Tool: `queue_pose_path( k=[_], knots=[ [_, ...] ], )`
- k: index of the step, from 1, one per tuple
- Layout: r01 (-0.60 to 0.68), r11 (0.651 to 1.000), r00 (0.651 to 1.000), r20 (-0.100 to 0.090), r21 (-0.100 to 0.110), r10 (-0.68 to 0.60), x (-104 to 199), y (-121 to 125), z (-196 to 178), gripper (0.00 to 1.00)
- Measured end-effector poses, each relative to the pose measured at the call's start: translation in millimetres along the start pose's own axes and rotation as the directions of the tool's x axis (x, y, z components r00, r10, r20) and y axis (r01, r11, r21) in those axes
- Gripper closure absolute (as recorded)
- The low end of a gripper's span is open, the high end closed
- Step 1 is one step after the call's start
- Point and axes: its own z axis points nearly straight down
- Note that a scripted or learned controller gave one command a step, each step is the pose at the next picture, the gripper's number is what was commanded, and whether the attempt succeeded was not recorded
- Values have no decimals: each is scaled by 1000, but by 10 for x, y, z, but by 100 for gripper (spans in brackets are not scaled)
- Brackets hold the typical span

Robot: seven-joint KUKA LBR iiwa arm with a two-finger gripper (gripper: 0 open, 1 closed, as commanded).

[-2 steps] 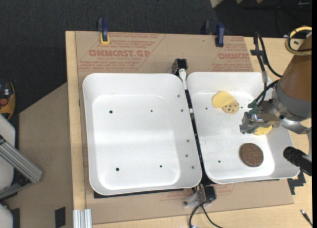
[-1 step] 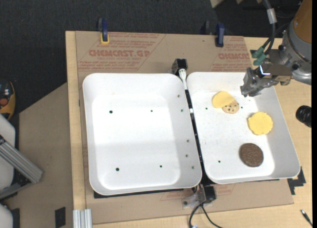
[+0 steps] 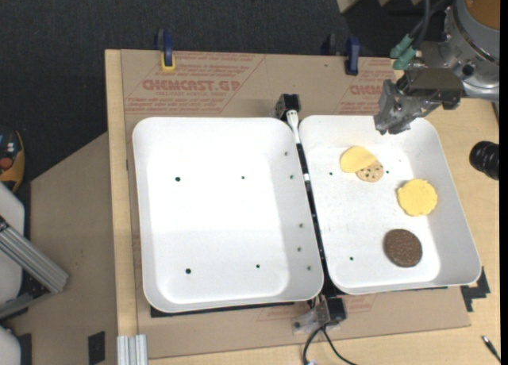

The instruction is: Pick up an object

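Nearest the camera, a brown cookie [image 3: 403, 247] lies by the front edge of the right bin [image 3: 454, 197]. Beyond it a plain yellow cookie [image 3: 417, 197] sits near the bin's right edge, and a pale chip-studded cookie [image 3: 362, 163] lies nearer the bin's middle, toward its back. All three lie flat and apart, probably to leave room for fingers. Over the right bin's back edge hangs the gripper [image 3: 391, 121], nothing between its fingers; whether they are spread or closed I cannot tell. Its nearest target looks to be the chip-studded cookie
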Motion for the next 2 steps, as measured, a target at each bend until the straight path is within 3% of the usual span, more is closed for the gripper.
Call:
queue_pose_path(
  k=[1,2],
  knots=[
    [2,1000,1000,4,29,-2,959,-45,1743,100],
    [0,1000,1000,-2,4,0,1436,-5,1024,100]
  ],
)
